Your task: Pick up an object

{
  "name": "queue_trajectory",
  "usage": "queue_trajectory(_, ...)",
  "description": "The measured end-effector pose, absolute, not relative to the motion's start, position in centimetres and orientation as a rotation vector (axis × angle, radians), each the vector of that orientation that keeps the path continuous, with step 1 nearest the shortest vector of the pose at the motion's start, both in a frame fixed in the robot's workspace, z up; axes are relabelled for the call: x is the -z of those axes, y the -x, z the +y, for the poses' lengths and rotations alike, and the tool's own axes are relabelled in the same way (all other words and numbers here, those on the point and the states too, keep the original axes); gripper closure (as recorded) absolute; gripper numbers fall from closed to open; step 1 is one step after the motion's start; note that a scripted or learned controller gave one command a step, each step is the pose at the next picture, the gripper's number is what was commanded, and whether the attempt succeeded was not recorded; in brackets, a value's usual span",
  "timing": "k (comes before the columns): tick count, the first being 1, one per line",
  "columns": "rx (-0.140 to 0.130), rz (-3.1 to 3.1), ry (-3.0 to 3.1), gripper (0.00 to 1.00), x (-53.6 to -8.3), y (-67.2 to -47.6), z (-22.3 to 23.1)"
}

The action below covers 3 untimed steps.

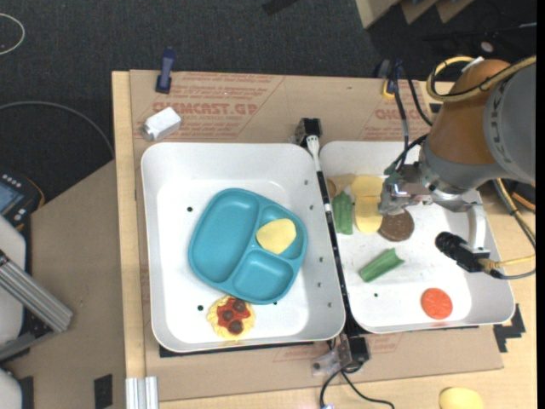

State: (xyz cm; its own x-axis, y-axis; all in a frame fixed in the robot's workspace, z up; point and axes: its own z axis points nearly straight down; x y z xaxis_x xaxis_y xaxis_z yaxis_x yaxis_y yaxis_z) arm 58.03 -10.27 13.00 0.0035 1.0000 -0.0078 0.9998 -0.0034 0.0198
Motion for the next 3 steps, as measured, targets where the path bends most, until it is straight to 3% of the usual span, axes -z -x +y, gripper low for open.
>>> queue_trajectory(3, -0.019, 2.199, -2.208, 1.00, -16.0, -58.2, -10.2)
